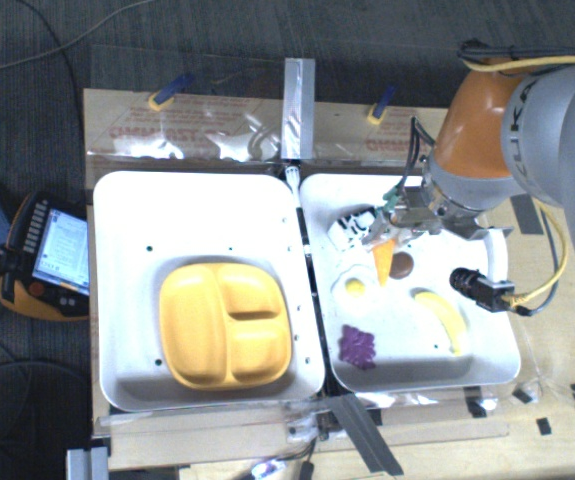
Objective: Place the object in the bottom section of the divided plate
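Landmark: take the yellow divided plate [226, 322] in the left bin [117, 268] as your reference.
Gripper: the gripper [395, 230] hangs over the right bin [487, 368], well right of the plate and slightly above it; you cannot tell its opening from here.
Object: an orange carrot-like piece [382, 261] sits just under the gripper, long axis pointing down the view, beside a brown piece [401, 265]; whether it is gripped is unclear.
Direction: your carry runs left and downward to the plate's bottom section.

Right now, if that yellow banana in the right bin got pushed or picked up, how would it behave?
The banana looks like a smooth moulded toy, so probably stiff and light, though I can't confirm the material. Its curved shape suggests it would pivot or rock rather than slide straight when nudged. It lies close to the right bin's wall, which may leave little room to grip it.
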Tool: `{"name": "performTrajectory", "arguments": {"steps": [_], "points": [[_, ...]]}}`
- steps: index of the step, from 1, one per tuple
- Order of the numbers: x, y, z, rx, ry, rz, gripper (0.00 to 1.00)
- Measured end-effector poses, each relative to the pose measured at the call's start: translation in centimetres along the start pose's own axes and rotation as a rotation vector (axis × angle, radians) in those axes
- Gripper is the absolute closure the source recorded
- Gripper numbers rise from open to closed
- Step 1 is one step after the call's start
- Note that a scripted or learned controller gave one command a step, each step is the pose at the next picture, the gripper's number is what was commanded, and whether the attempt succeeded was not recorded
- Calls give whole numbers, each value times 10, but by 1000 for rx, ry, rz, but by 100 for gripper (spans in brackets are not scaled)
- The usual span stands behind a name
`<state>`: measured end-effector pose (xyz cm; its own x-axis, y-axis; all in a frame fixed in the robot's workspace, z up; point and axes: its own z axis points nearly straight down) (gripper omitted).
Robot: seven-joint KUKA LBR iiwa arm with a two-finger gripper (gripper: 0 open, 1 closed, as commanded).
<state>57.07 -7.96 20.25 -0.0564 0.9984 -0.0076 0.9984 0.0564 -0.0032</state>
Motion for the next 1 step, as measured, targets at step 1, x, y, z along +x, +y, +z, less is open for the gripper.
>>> {"name": "performTrajectory", "arguments": {"steps": [1], "points": [[71,9,-34,-1,7,-42,100]]}}
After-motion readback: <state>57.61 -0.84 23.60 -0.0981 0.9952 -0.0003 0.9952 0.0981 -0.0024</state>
